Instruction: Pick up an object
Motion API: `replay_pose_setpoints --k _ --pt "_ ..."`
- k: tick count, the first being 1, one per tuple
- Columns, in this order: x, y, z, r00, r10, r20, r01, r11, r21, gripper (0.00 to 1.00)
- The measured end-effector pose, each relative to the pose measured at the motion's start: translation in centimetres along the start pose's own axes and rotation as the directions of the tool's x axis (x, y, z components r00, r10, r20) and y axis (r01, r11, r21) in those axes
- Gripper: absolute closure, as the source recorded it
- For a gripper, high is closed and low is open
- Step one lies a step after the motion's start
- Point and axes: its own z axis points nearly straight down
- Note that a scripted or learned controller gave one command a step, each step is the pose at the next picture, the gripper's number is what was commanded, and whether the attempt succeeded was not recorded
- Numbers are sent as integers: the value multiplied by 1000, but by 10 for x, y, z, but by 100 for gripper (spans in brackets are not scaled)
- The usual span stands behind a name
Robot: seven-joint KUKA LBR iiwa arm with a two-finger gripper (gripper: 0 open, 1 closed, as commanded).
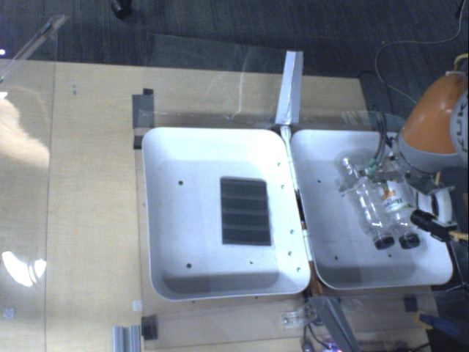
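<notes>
Gripper (379,171) sits low over the right bin (322,204), centre right of frame, at the upper end of the clear bottles (382,210). We cannot tell how far open it is, nor whether it has hold of anything; clear plastic and glare blur it.

Our judgement: the bottles look slick and round, so close across one body, not between the pair, then lift straight up.

Count: two bins; two bottles, going by their black caps (383,243), lying side by side; one dark ribbed slab (245,211) mid left bin (172,218).
</notes>
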Motion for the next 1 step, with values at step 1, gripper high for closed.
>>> replay_pose_setpoints --k 1 --pt "23 20 -80 973 -231 18 230 973 30 0"
